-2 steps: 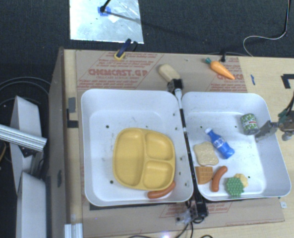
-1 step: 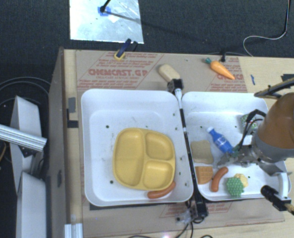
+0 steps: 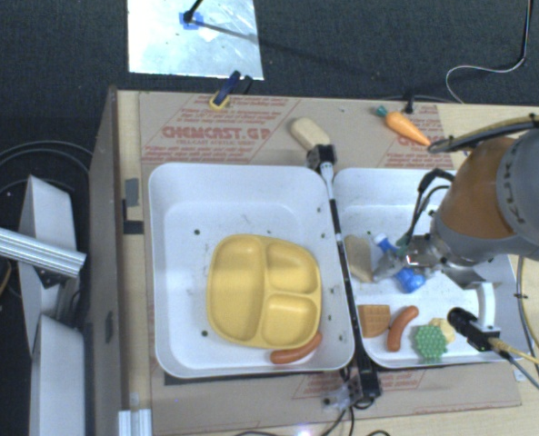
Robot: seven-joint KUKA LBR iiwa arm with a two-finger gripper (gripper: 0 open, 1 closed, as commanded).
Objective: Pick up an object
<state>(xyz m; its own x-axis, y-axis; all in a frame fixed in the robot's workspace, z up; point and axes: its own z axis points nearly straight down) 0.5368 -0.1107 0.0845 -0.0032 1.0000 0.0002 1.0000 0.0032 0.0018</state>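
My gripper hangs low over the middle of the right bin, with the grey arm and its orange band reaching in from the right. A blue object lies right at the gripper's tip, and I cannot see whether it is held. A beige lump sits just left of the gripper. Toward the front of the bin lie a square cracker, a red sausage and a green knobbly toy with a yellow piece beside it.
The left bin holds a yellow divided plate with a second sausage at its front edge. A wooden-handled brush lies at the back of the divider between the bins. A toy carrot rests on the cardboard behind the right bin.
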